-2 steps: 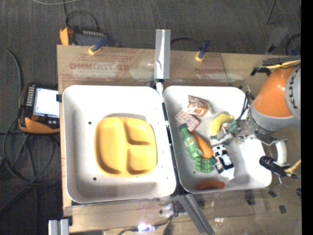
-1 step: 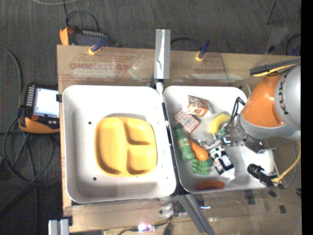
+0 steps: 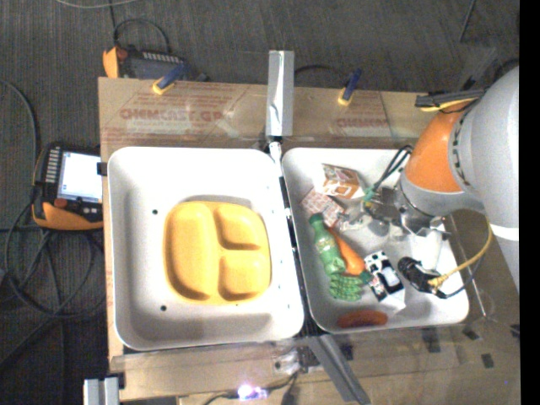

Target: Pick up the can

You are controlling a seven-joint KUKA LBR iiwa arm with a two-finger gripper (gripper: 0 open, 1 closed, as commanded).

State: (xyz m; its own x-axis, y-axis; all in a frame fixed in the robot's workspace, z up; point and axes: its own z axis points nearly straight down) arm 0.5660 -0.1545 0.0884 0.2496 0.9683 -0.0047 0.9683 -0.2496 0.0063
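- The can (image 3: 358, 216) is tough to pick out. My best guess is the pale shiny bit in the upper middle of the right bin (image 3: 447, 310), squeezed between the snack packet (image 3: 342, 180) and the claw. It's too small and too crowded to be sure.
- The claw (image 3: 381, 207) sits low over that same spot, just right of the shiny bit, which fits a grab lining up on it. I can't tell from this angle whether it's apart, together or clamped on anything, because the wrist blocks it.
- The arm (image 3: 434, 163) comes in from the right edge of the frame with its orange band over the bin's upper right corner. A yellow cable (image 3: 472, 256) loops down below it.
- The clutter is probably what makes this tricky. A green bottle (image 3: 324, 245) and a carrot (image 3: 348, 253) lie side by side just below-left, touching, and a black-and-white object (image 3: 381, 275) sits below the claw. A red thing (image 3: 363, 318) lies along the bottom wall.
- The left bin (image 3: 135, 184) holds a yellow divided tray (image 3: 219, 250), well apart from all this.
- Both bins sit on the cardboard-covered counter (image 3: 194, 112), clamped along its top edge, presumably so nothing slides.
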